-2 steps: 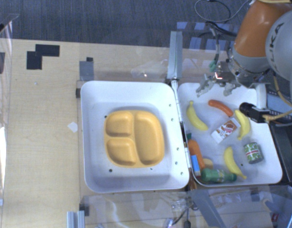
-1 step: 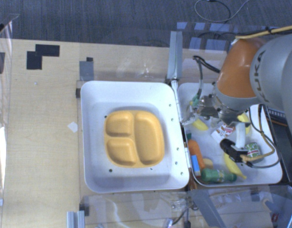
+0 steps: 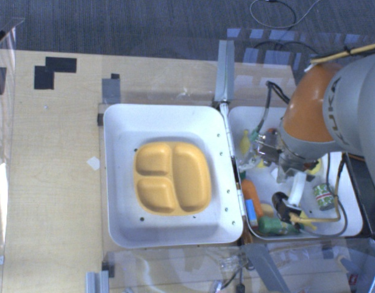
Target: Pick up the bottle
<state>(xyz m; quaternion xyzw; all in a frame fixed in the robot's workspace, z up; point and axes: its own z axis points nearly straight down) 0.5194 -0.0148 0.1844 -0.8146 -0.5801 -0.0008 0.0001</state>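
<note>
A small bottle (image 3: 323,196) with a green and white label lies in the right bin (image 3: 356,224), near its right side. My gripper (image 3: 270,156) hangs low over the middle of that bin, under the orange-banded wrist, to the left of the bottle and apart from it. No object shows between the fingers.
The left bin (image 3: 117,182) holds a yellow divided plate (image 3: 173,177). In the right bin, along the left wall and front, lie a yellow-green item (image 3: 244,143), an orange carrot-like piece (image 3: 250,191), a blue item (image 3: 251,212), a green item (image 3: 272,225) and a yellow item (image 3: 306,222).
</note>
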